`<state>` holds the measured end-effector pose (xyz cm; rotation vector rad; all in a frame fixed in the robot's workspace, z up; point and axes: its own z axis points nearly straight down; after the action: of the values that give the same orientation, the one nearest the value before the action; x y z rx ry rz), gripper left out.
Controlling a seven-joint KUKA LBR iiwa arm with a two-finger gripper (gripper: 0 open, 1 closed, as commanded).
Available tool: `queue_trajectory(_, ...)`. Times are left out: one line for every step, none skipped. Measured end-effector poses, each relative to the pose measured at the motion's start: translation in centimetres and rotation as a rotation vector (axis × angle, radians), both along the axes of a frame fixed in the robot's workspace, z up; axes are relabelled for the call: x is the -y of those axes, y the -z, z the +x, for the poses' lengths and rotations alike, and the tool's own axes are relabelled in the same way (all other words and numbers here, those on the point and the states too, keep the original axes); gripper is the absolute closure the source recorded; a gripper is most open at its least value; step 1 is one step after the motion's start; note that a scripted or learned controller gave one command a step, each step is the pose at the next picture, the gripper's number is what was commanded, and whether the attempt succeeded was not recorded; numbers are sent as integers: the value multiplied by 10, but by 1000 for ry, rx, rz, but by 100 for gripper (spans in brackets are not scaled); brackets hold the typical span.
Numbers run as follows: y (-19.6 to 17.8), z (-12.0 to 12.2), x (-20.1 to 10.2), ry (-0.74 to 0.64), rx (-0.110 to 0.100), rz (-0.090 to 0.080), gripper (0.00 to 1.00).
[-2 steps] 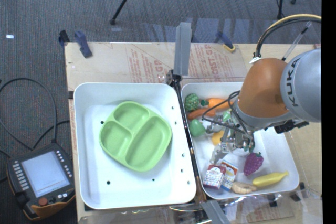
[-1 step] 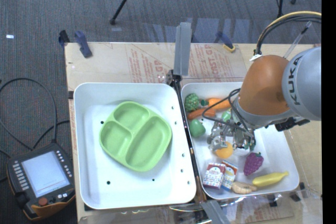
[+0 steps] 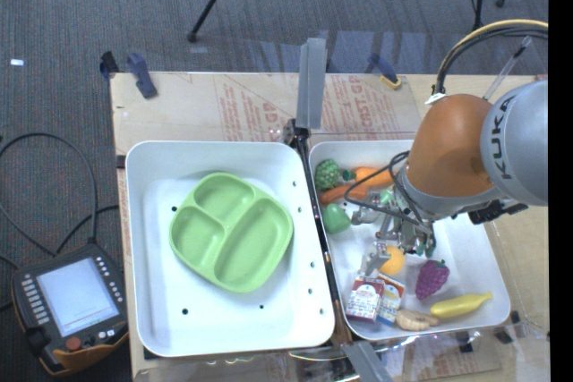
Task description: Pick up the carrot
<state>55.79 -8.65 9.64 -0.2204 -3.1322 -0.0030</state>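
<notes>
Camera view: my claw (image 3: 387,253), grip state indiscernible, hangs over an orange fruit (image 3: 392,261), below the carrot (image 3: 358,185); risk: grasping the wrong item

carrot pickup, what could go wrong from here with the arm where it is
The pincer sits low in the right bin, beside a yellow-orange fruit, while the carrot lies further back by the bin's rear wall. It may close on the wrong thing. The carrot is also packed against a green bumpy piece and a green round one, so a grab could catch or shove those instead.
</notes>
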Motion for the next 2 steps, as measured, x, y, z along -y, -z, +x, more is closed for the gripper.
queue_trajectory(10,-54,-6,89,-2,0,0)
queue_trajectory(0,-53,-7,82,-1,0,100)
